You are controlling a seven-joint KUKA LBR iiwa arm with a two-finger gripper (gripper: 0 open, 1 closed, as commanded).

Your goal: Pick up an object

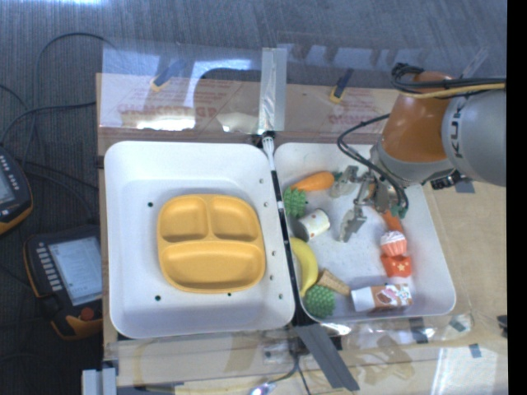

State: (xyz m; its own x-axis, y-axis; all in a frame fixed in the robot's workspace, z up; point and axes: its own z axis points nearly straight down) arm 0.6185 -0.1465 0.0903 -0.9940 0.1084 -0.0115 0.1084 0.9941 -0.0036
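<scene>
Front edge of right bin: green bumpy ball [320, 301], a cone-shaped piece [333, 282] touching it, and a small carton [381, 296] lying on its side near the front right corner.
Right bin [440, 286], left wall: I see a banana [305, 262] lying along it, a green leafy toy [294, 200] further back, a white cylinder [314, 221] between them.
Right bin, back: a carrot [313, 181] lying crosswise.
Right bin, right side: a cupcake toy [394, 243] and an orange-red piece [398, 265] just in front of it.
Gripper [356, 216]: hanging over the bin's middle, just right of the white cylinder; fingers [361, 194] look apart to me, nothing between them.
Arm [432, 134]: reaching in from the right.
Left bin [123, 220]: a yellow divided plate [211, 241] in the middle.
</scene>
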